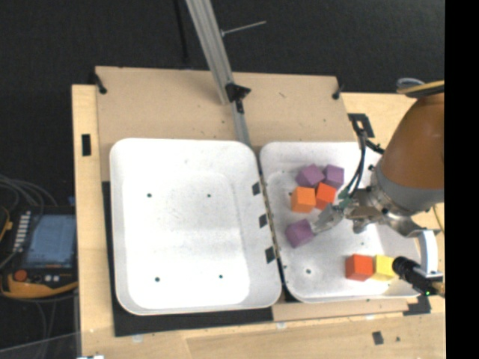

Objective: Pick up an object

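On the bench, the right bin (329,290) is holding blocks; the gripper (327,219) is hovering beside a purple block (299,233).

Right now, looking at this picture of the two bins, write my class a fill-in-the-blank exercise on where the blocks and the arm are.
1. All the blocks lie in the ____ bin of the camera view.
2. Beside the yellow block sits a block coloured ____.
3. The arm's band is coloured ____.
4. The pincer hovers nearest a lone block coloured ____.

Missing words: right; orange; orange; purple.
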{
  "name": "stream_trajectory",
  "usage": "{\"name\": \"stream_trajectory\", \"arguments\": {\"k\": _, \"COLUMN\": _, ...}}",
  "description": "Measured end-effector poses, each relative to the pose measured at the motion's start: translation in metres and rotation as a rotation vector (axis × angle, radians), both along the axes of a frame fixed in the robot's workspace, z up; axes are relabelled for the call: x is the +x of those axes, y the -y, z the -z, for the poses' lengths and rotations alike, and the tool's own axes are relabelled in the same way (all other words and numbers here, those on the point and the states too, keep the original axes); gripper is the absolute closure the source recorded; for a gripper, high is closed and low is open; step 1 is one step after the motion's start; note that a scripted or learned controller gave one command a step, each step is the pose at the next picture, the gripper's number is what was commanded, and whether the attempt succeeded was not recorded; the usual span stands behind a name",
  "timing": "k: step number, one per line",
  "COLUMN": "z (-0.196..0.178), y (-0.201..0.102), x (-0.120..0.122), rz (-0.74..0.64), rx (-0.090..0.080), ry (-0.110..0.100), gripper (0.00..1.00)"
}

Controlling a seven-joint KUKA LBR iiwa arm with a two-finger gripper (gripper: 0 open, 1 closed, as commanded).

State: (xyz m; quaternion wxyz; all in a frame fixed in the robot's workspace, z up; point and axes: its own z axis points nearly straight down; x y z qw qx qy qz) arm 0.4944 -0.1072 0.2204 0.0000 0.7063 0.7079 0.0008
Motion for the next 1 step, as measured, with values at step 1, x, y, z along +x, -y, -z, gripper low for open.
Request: {"name": "stream_trajectory", "arguments": {"k": 1, "z": -0.0001, "y": 0.0004, "x": 0.0001, "rz": 0.005, "rx": -0.001, "ry": 0.001, "gripper": 0.0}}
